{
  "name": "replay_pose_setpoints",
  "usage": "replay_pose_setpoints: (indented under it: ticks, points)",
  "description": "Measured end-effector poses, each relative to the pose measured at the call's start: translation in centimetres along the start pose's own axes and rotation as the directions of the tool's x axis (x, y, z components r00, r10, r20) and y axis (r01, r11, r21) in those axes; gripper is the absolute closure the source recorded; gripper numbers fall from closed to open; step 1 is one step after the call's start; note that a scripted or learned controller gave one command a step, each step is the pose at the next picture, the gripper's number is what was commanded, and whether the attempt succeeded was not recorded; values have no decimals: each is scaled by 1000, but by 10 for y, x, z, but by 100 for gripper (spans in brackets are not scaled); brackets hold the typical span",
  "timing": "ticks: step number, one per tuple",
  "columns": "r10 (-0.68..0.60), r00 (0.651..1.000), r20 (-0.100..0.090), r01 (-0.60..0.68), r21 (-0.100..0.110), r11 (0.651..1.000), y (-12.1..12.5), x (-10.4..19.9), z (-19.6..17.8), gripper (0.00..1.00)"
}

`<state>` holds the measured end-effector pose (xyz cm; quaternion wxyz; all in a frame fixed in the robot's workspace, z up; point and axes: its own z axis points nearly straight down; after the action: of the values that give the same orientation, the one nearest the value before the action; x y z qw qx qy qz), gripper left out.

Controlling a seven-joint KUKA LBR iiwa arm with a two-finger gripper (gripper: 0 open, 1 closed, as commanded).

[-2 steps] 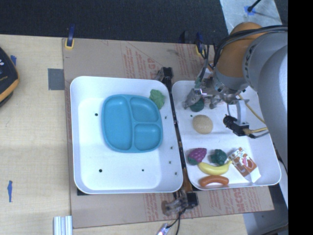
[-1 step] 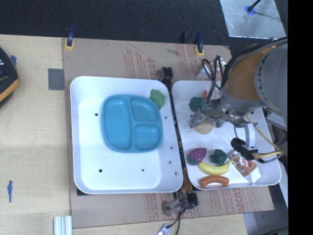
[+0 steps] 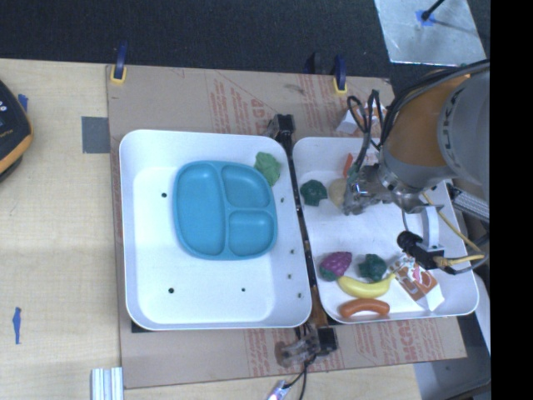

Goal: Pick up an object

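From the fixed camera above the bench, the arm (image 3: 433, 132) reached in from the right over the right bin (image 3: 466, 307), its orange band bright above the wrist. The gripper (image 3: 356, 197) hung low near the bin's upper left part, just beside a dark green toy (image 3: 313, 192) that lay close to the bin's left wall, with a pale object (image 3: 337, 192) between the two. How wide the gripper stood could not be told from this slant, and nothing showed as held in it.

Nearer the bin's front edge lay a purple toy (image 3: 336, 263), another dark green piece (image 3: 372, 266), a yellow banana (image 3: 365, 287), a red sausage-like toy (image 3: 363, 308) and a small carton (image 3: 416, 280), all close together. The left bin (image 3: 150, 307) held a blue divided plate (image 3: 225, 209), with a light green toy (image 3: 268, 167) at the plate's upper right corner.

The step in hand looked like the approach to a grasp, most likely on the dark green toy or its pale neighbour. The next move would probably call for centring over one of them, descending, and closing on it alone.
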<state>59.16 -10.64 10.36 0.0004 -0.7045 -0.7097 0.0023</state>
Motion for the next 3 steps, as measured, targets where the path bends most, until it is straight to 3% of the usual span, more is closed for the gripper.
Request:
replay_pose_setpoints:
  ticks: [1,2,3]
  points:
    - [4,1000,-2,-4,0,1000,-75,-60,-6,100]
    - [2,1000,-3,-2,-3,1000,12,-17,-78,100]
    - [3,1000,-3,-3,-2,1000,11,-18,-77,0]
